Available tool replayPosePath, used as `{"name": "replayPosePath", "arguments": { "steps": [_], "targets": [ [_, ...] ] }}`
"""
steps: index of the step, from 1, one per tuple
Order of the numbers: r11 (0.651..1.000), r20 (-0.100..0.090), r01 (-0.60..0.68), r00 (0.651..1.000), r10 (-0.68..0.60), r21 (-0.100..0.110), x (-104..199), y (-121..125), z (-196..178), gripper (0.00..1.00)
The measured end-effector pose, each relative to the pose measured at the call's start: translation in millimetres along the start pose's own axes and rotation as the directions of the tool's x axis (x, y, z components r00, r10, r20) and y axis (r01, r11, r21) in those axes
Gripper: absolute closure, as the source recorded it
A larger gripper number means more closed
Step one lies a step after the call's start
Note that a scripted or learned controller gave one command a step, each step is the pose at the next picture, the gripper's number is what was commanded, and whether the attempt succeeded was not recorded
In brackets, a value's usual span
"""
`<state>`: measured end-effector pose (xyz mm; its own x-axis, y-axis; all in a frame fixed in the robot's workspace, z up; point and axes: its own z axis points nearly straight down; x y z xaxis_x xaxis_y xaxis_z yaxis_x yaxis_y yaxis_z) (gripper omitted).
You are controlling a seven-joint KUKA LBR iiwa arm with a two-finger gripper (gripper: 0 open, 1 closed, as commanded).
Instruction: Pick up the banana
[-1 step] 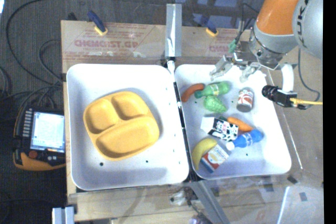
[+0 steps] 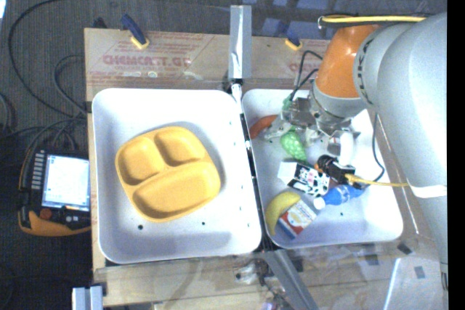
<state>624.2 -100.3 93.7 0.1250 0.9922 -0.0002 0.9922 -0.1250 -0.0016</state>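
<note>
Reaching in from the right, the grey arm (image 2: 414, 105) takes up most of that side, its orange band (image 2: 345, 72) sitting above the wrist over the right bin's far half. Worktop (image 2: 167, 62) beneath is brown board with faded red lettering, two clamps at its far edge.

Left bin (image 2: 109, 229), white and shallow: holds a yellow divided tray (image 2: 168, 172), three compartments, lying roughly centred and turned at an angle.

Right bin (image 2: 378, 229), same white: crowded along its left and middle. The hand (image 2: 301, 123) is low in the bin's far-left part, amid metal wrist hardware. Just below it lies a green object (image 2: 293, 144); a red-orange object (image 2: 260, 125) lies to its left against the bin wall. Cannot tell whether the hand is wide or narrow; its tips are lost in the clutter.

Banana (image 2: 280, 205): yellow, curved, at the near-left of the right bin, well apart from the hand. A small carton (image 2: 298, 218), red, white and blue, lies against its right side. Beyond that, a black-and-white patterned item (image 2: 311, 179) and a blue object (image 2: 336, 194).

Yellow cable (image 2: 385, 184) runs from the wrist area toward the right.

Floor at left: handheld controller (image 2: 54, 189) with a lit screen.
</note>
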Motion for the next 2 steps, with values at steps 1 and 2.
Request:
{"name": "replayPosePath", "arguments": {
  "steps": [1,2],
  "targets": [
    [0.995,-0.004,0.102,0.995,-0.102,0.015,-57,40,-16,0.00],
    [0.986,-0.022,0.166,0.986,-0.166,0.028,-68,45,0,0.00]
  ]
}}
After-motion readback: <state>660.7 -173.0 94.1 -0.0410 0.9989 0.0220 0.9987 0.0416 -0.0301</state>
